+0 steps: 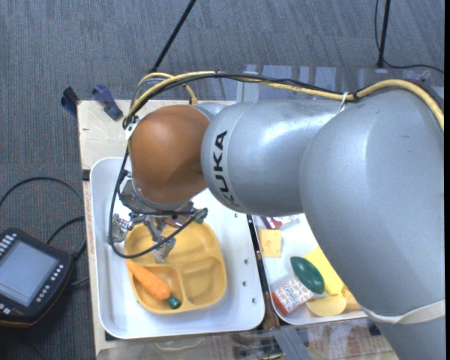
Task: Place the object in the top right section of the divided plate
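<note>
A yellow divided plate (204,274) lies in the left white bin (107,291). An orange toy carrot (151,280) with a green stem lies in the plate's near-left section, pointing toward the plate's front edge. My gripper (160,244) hangs below the orange wrist band over the far-left part of the plate, just above and behind the carrot. The arm's grey bulk hides the far part of the plate and much of both bins.
The right bin (285,317) holds a pale yellow cheese block (270,243), a dark green oval item (307,274), a red and white packet (288,295) and flat yellow pieces (328,304). A teach pendant (22,274) lies on the floor at left.
</note>
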Robot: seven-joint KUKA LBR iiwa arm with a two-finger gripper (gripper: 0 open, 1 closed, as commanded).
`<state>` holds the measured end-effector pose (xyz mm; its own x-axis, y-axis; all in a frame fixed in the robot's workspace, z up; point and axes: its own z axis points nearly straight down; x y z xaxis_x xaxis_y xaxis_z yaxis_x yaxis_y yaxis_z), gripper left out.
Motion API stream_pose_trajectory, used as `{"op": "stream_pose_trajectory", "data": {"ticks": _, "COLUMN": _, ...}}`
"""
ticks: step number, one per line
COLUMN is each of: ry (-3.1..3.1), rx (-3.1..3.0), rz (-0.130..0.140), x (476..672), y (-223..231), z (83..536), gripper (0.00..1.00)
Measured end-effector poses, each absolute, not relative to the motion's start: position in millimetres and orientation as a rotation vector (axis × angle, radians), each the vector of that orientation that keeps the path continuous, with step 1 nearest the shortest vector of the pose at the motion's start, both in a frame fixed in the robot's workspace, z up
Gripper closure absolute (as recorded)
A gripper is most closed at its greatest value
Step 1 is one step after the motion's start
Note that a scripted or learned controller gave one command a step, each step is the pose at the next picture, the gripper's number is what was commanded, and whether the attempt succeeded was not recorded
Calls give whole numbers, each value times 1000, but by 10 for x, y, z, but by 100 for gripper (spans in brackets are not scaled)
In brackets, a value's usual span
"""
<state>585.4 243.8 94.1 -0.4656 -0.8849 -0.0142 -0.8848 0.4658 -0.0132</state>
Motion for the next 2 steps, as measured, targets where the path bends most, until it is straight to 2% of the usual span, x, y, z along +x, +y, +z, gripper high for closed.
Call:
{"op": "stream_pose_trajectory", "data": {"ticks": 1, "ry": 2045, "rx": -2371, "rz": -1, "x": 6207, "y": 2020, "z": 2296, "gripper": 0}}
{"op": "stream_pose_trajectory", "data": {"ticks": 2, "ry": 2290, "rx": -2153, "rz": 9, "x": 5812, "y": 2477, "z": 1462, "gripper": 0}}
